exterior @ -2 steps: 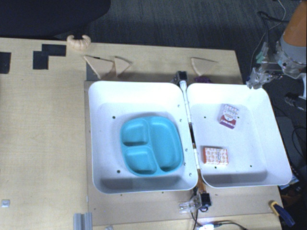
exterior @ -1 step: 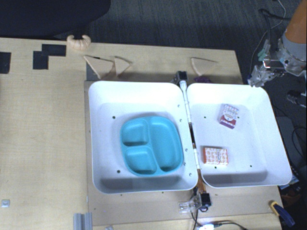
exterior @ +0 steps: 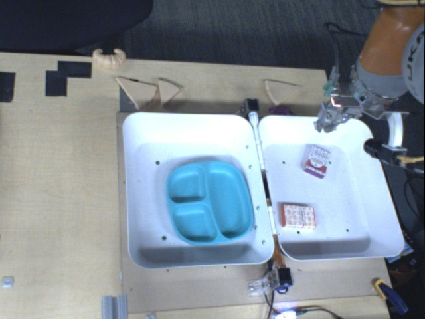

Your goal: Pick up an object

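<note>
A flat orange-and-white packet (exterior: 297, 216) is seen near the front of the right bin (exterior: 352, 198); a blue divided tray (exterior: 209, 201) sits in the left bin (exterior: 143, 178). A red-and-white carton (exterior: 317, 161) lies just below the gripper (exterior: 329, 119) — apart, not touching

A blue divided tray (exterior: 209, 201) lies in the left bin (exterior: 143, 145). The right bin (exterior: 358, 231) holds two small red-and-white packets (exterior: 317, 160) (exterior: 297, 215), well apart. The claw (exterior: 330, 119) hangs over its far edge.
</note>
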Robot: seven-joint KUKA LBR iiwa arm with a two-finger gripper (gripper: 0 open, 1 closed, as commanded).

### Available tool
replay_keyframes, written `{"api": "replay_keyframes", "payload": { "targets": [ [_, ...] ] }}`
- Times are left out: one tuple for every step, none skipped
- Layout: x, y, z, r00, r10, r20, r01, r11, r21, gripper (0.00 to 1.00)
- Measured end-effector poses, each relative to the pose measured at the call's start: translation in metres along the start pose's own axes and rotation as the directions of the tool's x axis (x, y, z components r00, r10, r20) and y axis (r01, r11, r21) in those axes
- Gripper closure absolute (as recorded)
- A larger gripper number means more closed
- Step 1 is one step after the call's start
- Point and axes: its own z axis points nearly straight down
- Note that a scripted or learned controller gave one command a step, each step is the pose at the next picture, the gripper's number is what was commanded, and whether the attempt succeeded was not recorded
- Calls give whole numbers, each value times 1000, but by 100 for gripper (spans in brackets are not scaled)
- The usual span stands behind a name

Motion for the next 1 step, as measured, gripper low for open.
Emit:
{"api": "replay_keyframes", "payload": {
  "targets": [
    [-2, 0, 0, 1000, 2, 2, -2, 1000, 0, 0]
  ]
}}
